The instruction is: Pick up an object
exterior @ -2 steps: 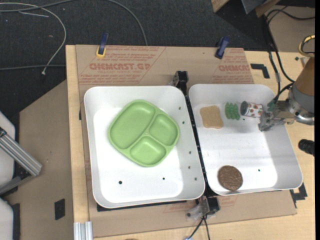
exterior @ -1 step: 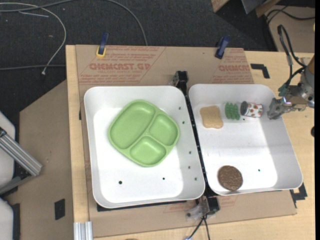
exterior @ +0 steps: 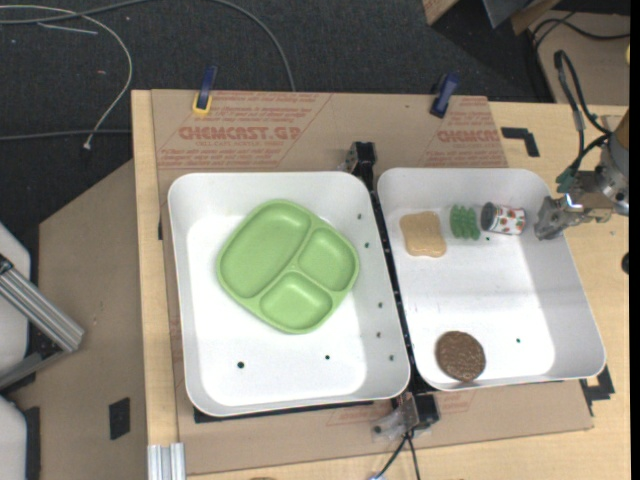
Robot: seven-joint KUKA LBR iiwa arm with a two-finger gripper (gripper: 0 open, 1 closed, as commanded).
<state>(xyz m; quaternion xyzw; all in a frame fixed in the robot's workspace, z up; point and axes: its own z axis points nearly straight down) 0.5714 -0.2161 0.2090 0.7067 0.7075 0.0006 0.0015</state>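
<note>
A: Where did the gripper sit?
B: At the right bin's far right rim, tips low over the wall. Whether it was spread or closed couldn't be told; nothing was seen between the tips.
A: And the arm?
B: It came in from the right edge, wrist only, angled left and down.
A: Objects?
B: A small red-and-white can lay just left of the gripper, a green piece beside it, then a tan bread slice. A brown cookie lay near the front rim.
A: Open room?
B: The bin's middle floor. A green divided plate filled the left bin.
</note>
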